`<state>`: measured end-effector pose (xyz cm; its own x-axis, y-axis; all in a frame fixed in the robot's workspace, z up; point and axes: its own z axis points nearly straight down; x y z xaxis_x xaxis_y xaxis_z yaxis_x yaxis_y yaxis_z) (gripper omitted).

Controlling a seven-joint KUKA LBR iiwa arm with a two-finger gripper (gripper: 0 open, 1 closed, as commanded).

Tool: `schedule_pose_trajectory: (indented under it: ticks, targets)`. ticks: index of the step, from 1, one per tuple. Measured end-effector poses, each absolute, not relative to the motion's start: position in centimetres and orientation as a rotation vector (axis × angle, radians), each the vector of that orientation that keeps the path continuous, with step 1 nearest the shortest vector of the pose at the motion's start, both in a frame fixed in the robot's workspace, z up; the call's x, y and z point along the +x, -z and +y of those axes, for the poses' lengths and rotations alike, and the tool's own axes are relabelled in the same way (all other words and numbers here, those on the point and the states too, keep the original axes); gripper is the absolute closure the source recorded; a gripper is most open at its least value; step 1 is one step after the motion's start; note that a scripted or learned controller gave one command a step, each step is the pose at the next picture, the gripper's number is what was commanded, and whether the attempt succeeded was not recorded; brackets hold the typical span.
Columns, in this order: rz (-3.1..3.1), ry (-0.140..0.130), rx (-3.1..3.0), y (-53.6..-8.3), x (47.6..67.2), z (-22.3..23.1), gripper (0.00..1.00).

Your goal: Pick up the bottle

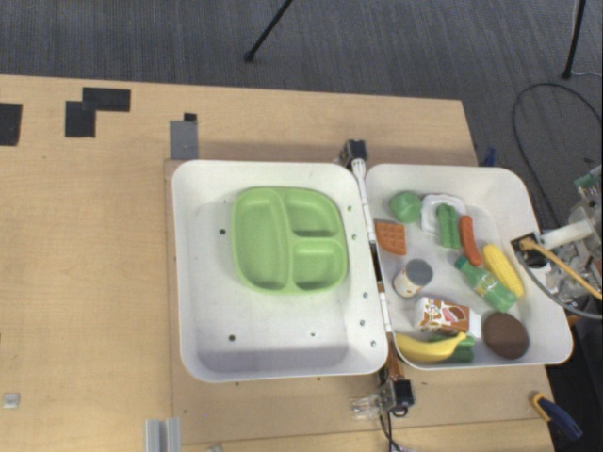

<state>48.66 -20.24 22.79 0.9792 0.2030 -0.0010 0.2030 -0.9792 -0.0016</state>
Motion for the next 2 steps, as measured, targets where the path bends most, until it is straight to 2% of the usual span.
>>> schedule_pose_trajectory:
  ticks: [2]
  targets:
    - [-0.324, 0.001, -3.124, -24.2, 48.7, -20.6, 1.0]
